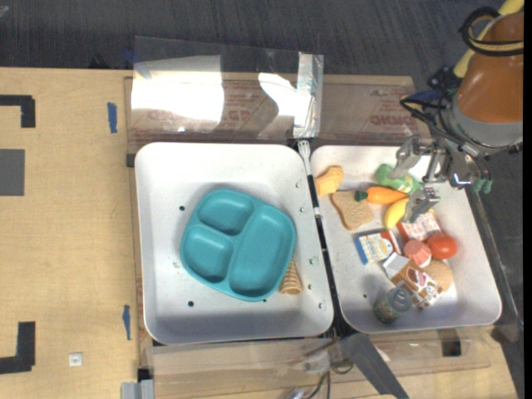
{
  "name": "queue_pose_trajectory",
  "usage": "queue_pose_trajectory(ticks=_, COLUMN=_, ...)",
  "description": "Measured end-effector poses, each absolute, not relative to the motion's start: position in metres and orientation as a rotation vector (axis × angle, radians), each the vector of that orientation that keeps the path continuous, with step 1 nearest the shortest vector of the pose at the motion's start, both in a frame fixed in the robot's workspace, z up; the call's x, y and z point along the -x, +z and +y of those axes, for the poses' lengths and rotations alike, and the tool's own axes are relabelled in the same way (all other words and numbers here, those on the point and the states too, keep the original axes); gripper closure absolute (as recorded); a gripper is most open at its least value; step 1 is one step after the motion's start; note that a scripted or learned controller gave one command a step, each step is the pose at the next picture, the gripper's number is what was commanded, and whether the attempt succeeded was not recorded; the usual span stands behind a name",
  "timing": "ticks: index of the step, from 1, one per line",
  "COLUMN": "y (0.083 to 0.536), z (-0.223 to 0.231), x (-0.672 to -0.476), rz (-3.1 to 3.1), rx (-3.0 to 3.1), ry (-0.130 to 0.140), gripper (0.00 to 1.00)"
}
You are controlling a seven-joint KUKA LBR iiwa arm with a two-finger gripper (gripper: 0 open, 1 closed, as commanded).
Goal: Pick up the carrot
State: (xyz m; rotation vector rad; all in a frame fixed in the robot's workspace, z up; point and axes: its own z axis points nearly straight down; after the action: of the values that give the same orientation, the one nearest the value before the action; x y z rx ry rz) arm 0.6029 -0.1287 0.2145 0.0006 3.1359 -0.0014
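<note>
The carrot [387, 195], orange with a green top at its left end, lies in the right bin [486, 302], in that bin's upper half. It rests just left of and slightly below the fingertips of the gripper [426, 191], close to them but not between them. The fingers [430, 173] point downward over the bin; whether they are open or closed cannot be told from this view, and nothing is visibly held between them.

A green toy [391, 174] sits just above the carrot, left of the fingers. A yellow banana-like piece [396, 214] lies directly below the carrot, down and left of the fingertips. A slice of toast [353, 210] lies further left, with a yellowish pastry-like piece [328, 178] above it near the bin's left wall. Below the fingertips are a red-and-white packet [422, 225], a red tomato [443, 246], a small blue-and-white carton [375, 246] and, nearer the bin's lower edge, a brown patterned box [422, 283] and a dark can [387, 307].

The arm [492, 81], with its orange band, enters from the upper right, above the fingers.

Well to the left of the fingers, the left bin [158, 306] holds a teal divided plate [238, 243], with an ice-cream cone [290, 281] touching the plate's lower right edge.
</note>
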Motion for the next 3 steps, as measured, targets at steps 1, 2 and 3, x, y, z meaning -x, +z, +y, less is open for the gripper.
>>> queue_pose_trajectory(ticks=1, y=0.105, z=-0.115, x=-0.620, rz=3.117, rx=0.144, ry=-0.006, gripper=0.00)
queue_pose_trajectory(ticks=2, y=0.099, z=-0.118, x=-0.623, rz=3.118, rx=0.128, ry=-0.002, gripper=0.00)
queue_pose_trajectory(ticks=3, y=0.100, z=-0.105, x=-0.614, rz=3.111, rx=-0.091, ry=-0.011, gripper=0.00)
